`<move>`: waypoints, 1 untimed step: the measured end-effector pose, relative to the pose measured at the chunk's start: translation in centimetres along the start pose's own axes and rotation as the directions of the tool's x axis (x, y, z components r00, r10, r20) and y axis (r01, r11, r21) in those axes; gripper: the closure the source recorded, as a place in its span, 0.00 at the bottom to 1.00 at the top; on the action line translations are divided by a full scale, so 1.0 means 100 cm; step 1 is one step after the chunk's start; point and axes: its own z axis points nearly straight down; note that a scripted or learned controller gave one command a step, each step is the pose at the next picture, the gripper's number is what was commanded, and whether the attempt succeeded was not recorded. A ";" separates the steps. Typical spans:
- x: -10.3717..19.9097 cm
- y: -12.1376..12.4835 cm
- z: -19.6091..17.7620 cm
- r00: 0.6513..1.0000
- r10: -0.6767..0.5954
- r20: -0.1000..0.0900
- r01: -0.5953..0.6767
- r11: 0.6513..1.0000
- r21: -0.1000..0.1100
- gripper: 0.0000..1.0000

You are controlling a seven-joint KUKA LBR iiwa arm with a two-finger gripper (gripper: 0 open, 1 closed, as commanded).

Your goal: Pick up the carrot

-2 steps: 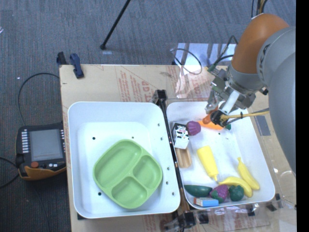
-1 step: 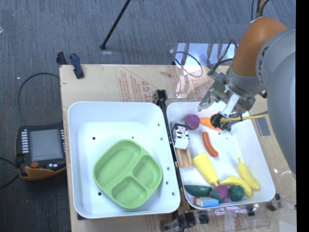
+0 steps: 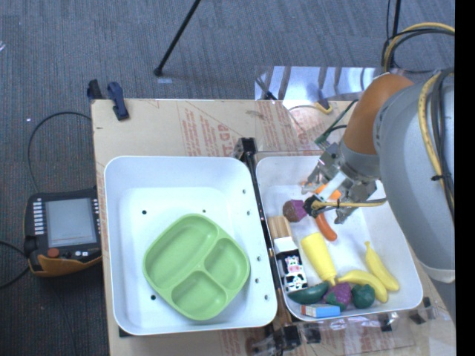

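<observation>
The arm (image 3: 419, 162) is thick, rounded and pale grey, with an orange band (image 3: 371, 113) just above the wrist. Yellow and black cables (image 3: 412, 39) loop over its upper part. The gripper (image 3: 334, 195) below the band is grey metal with small orange and white bits.

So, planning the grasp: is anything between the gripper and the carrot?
Nothing visible. The gripper hangs right above the carrot in the right bin; the purple toy and yellow bottle lie beside it.
</observation>
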 end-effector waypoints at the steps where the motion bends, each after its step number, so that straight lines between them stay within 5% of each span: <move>1: -0.025 -0.019 0.022 0.997 0.083 0.005 -0.083 0.997 0.004 0.00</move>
